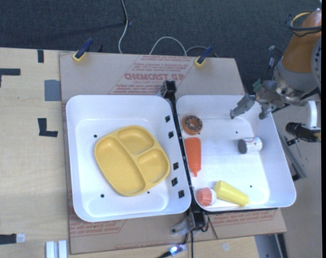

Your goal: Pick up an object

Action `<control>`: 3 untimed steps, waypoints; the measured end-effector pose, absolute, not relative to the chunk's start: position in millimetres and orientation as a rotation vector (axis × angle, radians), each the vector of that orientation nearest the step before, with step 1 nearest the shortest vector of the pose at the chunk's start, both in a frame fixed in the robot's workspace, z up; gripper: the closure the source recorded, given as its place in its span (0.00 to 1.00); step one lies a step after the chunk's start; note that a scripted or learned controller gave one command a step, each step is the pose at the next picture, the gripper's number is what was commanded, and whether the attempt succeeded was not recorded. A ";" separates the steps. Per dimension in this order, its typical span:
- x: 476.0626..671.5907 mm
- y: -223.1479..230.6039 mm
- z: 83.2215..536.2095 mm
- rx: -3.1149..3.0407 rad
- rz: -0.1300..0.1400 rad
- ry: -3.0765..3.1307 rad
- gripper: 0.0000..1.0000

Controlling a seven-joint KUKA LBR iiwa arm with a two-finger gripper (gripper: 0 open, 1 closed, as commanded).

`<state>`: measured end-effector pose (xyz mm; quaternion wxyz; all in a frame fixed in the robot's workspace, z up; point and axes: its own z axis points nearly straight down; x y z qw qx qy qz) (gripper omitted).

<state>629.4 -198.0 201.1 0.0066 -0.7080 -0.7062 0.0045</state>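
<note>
Small grey cylinder [249, 144] lain in the right bin [270, 160], carrot [193, 155], doughnut [193, 124] and yellow piece [230, 193] scattered nearby, gripper [253, 108] held above, fingers spread, nothing gripped, yellow plate [131, 159] seated in the left bin [82, 144].

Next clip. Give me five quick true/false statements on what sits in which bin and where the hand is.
1. The yellow tray lies in the left bin. True.
2. The carrot lies in the left bin. False: it is in the right bin, by the divider.
3. The hand holds the doughnut. False: the doughnut lies on the bin floor, apart from the hand.
4. The grey cylinder lies on its side in the right bin. True.
5. The banana rests on the tray. False: it is at the right bin's near edge.
</note>
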 end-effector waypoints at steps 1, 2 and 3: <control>632.6 -197.4 210.4 -2.219 0.002 -2.222 0.00; 639.5 -194.1 149.5 -2.215 0.007 -2.221 0.00; 632.4 -184.5 92.6 -2.215 0.007 -2.220 0.00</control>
